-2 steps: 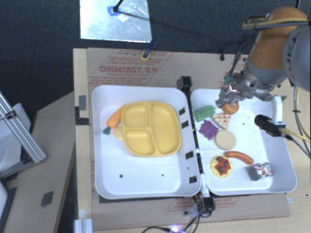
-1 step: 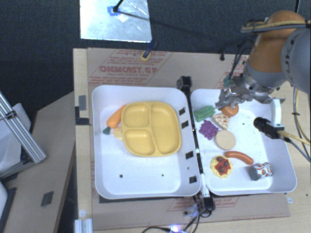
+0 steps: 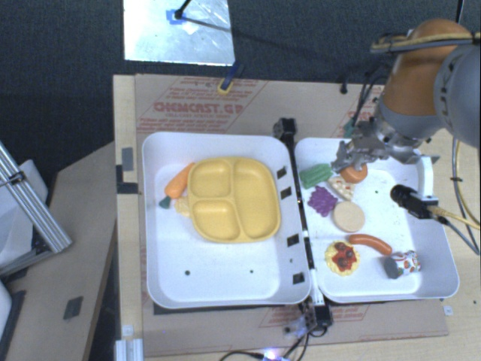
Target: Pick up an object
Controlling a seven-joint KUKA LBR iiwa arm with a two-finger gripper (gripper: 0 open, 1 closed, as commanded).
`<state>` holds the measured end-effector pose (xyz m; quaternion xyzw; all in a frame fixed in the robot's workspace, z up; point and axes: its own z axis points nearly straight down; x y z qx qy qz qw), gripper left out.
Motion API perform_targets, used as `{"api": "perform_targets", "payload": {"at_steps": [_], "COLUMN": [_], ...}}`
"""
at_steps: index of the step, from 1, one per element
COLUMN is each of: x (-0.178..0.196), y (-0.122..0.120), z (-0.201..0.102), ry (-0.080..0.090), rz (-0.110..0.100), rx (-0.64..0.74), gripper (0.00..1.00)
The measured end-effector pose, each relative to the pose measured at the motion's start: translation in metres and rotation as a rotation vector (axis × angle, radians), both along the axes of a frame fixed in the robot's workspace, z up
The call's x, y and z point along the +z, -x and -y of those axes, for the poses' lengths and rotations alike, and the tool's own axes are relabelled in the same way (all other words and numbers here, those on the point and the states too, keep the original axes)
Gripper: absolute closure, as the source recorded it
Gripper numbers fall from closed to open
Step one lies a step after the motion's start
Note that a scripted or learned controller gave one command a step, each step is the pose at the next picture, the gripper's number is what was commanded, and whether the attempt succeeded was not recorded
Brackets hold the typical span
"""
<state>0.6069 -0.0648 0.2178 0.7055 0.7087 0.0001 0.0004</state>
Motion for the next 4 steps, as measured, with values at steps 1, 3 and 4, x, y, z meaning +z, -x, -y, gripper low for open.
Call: {"api": "perform_targets", "payload": {"at_steps": [1,3,4], "x": [-0.001,-0.003,0.015], "y": [0.004,-0.002,-0.004], "z": [0.004,0.007,0.001], "ry": [0.001,0.000,-0.001], "rz": [0.000,0.001,0.003], "rx": [-0.003,-0.002,0.001], "gripper": [1.00,1.00,1.00]}}
